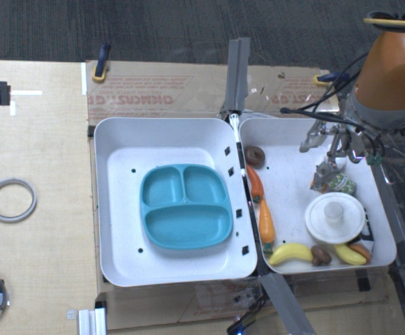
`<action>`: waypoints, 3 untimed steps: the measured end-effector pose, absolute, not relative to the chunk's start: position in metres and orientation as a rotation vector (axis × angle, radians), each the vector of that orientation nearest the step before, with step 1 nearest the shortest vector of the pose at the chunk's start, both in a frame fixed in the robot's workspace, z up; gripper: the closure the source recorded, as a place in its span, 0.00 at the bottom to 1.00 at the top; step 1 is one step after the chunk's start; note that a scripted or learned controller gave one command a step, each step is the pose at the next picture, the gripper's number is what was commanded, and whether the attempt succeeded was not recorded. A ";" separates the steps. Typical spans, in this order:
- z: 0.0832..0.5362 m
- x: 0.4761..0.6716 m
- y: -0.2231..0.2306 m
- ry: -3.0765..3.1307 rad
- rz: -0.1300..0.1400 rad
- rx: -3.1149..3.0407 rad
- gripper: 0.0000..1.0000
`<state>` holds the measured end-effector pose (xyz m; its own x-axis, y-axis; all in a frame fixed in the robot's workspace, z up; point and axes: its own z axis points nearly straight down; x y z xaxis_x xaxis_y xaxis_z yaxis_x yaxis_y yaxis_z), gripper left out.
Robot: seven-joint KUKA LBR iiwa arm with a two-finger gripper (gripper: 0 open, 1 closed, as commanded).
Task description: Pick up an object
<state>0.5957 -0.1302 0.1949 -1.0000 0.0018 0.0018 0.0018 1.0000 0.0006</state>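
End effector [335, 160] hanging over the right bin [286, 187], just behind the white lid [335, 216].
A crumpled green packet [336, 183] is sitting under it, touching the lid's far edge; cables are blurring the tips, so I cannot tell its grip.

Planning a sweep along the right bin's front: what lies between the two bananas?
In the camera view, a small brown object lies between the left banana and right banana.

The gripper [330, 165] hangs over the right bin [286, 152]. Just below it lies a small packet [335, 183], then a round lid [334, 216]. Far to its left, a plate [186, 206] sits in the left bin [119, 145].
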 end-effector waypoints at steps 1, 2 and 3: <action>0.094 0.591 -0.179 -3.147 -0.001 -0.032 0.00; 0.093 0.613 -0.164 -3.137 0.002 -0.252 0.00; 0.099 0.569 -0.217 -3.142 -0.008 -0.313 0.00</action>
<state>0.5692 -0.2171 0.0990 -0.9803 0.1971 -0.0150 0.1970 0.9804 0.0065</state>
